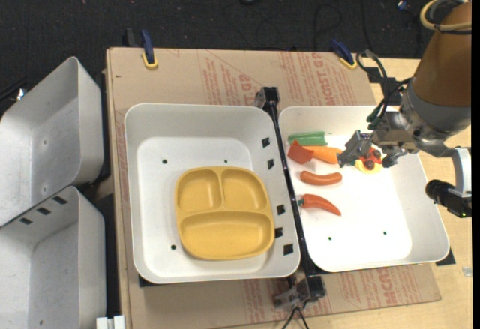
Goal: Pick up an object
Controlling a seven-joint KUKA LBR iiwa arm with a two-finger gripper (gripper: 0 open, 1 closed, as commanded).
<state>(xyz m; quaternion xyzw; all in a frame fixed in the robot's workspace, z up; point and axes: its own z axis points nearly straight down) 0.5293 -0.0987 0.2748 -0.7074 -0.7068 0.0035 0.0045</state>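
Observation:
The right bin [375, 241] holds several toy foods. A green piece [306, 138] lies at its far left, with an orange carrot-like piece [315, 154] just below it. A red sausage shape [321, 178] and a red-orange pepper shape [322, 204] lie closer to the front. My gripper [365, 151] hangs low over the bin's upper middle, right beside a small yellow and red object [367, 164]. Nothing shows held in it.
The left bin [150, 245] carries a yellow divided plate [223, 213]. A black divider with clips runs between the two bins. Two more white bins stand off the bench at the left. The arm's orange band fills the upper right.

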